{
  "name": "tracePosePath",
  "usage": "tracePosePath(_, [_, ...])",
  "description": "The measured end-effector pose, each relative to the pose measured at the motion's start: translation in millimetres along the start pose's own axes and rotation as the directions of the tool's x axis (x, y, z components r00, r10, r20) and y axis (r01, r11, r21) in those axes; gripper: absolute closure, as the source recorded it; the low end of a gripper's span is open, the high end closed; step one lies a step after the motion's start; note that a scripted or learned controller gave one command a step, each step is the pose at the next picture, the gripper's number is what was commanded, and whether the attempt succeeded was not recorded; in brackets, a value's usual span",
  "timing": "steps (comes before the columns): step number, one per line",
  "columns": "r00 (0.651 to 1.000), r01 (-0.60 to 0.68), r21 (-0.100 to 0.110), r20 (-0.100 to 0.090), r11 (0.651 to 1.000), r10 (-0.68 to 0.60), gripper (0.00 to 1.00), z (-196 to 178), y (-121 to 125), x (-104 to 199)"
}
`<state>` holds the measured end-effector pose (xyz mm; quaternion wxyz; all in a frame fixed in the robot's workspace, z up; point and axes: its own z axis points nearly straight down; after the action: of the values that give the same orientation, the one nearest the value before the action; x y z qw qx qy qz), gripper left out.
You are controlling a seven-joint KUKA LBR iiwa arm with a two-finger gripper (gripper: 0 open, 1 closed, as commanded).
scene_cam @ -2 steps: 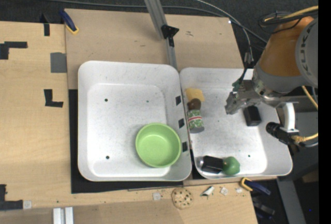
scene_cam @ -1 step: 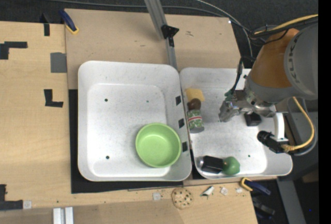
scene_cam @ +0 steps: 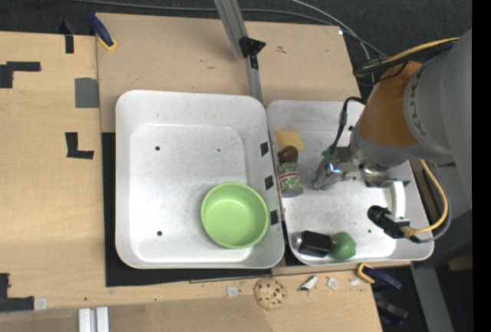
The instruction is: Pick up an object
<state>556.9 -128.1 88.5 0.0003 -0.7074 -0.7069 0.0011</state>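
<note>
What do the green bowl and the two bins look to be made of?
Green bowl: probably plastic, an even matte lime colour with a soft sheen at the rim. Left bin and right bin: likely moulded plastic, white with fine dark speckling, rounded corners and a smooth, slightly glossy surface.

Even, fairly bright overhead light with soft short shadows; slightly soft, grainy picture, no strong glare.

The desk (scene_cam: 46, 192) is pale wood with black tape marks along its left part. A tan board (scene_cam: 169, 54) lies on it, bearing two shallow white bins side by side: the left bin (scene_cam: 153, 112) and the right bin (scene_cam: 307, 112), touching along their inner edges. A cookie-like disc (scene_cam: 267, 293) and small scraps (scene_cam: 308, 284) lie on the board just below the bins.
</note>
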Motion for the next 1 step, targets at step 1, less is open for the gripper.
tracePosePath(1, [1.000,0.000,0.004,-0.003,1.000,0.000,1.00,-11.6,-0.5,1.0])
